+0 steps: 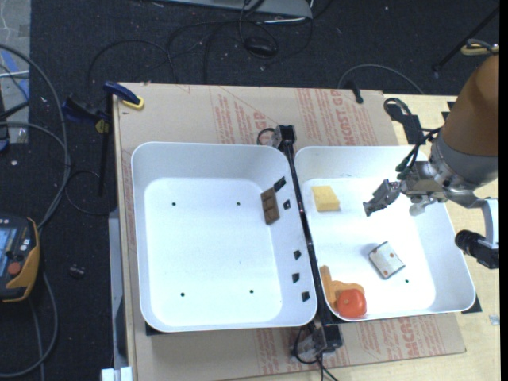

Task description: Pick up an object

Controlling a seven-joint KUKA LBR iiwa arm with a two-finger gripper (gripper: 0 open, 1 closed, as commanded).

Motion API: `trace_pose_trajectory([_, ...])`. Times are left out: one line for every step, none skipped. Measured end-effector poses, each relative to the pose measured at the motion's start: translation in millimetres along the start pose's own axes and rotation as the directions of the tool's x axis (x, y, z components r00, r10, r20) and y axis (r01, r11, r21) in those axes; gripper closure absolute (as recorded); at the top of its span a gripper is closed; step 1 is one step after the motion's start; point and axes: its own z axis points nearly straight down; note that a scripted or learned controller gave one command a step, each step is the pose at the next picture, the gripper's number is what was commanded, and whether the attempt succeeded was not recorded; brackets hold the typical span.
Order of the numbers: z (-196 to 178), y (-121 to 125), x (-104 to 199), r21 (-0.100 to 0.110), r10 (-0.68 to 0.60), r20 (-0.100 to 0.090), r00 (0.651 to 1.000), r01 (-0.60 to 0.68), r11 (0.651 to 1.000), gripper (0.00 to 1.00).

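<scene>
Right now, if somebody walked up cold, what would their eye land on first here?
Probably the orange and red object against the near left corner of the right bin. Next, the grey arm's gripper above that bin, between a yellow block and a small grey piece. A brown block leans on the left bin's right wall.

1. Both white bins (151,213): smooth plastic, slight sheen.
2. Bench top (230,109): matt brown cardboard, red print.
3. Yellow block (325,198): matt, sponge-like.
4. Orange-red toy (349,300): glossy plastic.
5. Grey piece (386,259): dull, metal-looking.
</scene>
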Motion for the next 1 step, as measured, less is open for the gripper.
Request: trace_pose_trajectory([-2.9, 1.2, 0.2, -0.006, -0.001, 0.0, 1.0, 0.001, 1.0, 0.0])
